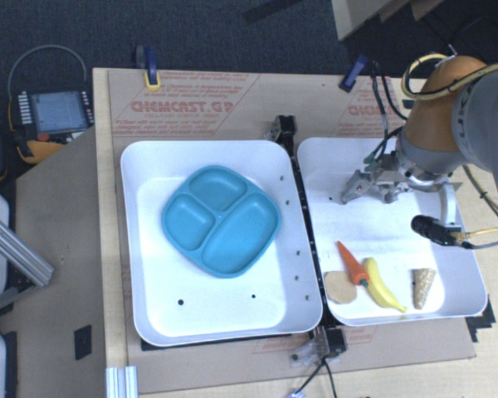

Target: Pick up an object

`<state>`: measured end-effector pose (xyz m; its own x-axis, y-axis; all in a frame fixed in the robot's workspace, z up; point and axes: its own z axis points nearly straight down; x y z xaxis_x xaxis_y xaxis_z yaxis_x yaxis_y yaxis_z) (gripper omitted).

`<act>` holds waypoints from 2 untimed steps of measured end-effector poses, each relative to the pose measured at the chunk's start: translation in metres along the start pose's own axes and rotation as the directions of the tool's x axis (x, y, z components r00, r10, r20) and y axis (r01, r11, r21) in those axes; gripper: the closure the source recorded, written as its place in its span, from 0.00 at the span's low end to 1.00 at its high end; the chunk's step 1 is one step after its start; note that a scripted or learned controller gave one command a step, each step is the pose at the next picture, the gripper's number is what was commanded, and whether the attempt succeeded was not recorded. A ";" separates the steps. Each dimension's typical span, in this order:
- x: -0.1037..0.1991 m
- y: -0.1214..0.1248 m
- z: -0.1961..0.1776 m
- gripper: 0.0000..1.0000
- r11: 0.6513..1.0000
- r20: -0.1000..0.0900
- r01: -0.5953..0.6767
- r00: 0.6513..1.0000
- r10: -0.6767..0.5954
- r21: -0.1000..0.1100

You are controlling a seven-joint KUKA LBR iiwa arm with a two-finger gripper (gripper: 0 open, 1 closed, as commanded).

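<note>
Gripper [357,189]: finger spread cannot be told, nothing seen held | hovers beyond carrot [349,262] | banana [381,286] beside carrot, ungrasped

Four small items lie at the lower right of the frame: an orange carrot [349,260], slanted; a yellow banana [382,287], curved, just beside it; a tan round cookie [341,287] touching the carrot's lower end; a beige cone [422,286], apart.

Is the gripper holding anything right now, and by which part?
Nothing is held. The gripper hangs over bare floor of the right white bin, nothing between its fingers.
</note>
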<state>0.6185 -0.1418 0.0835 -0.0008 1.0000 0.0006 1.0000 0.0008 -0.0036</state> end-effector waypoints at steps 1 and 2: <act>0.000 0.000 -0.012 1.00 1.000 0.000 0.000 1.000 0.000 -0.003; -0.006 0.006 -0.072 1.00 1.000 0.002 0.000 1.000 0.000 -0.008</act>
<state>0.6247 -0.1474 0.1550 -0.0006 1.0000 -0.0015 1.0000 0.0006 0.0040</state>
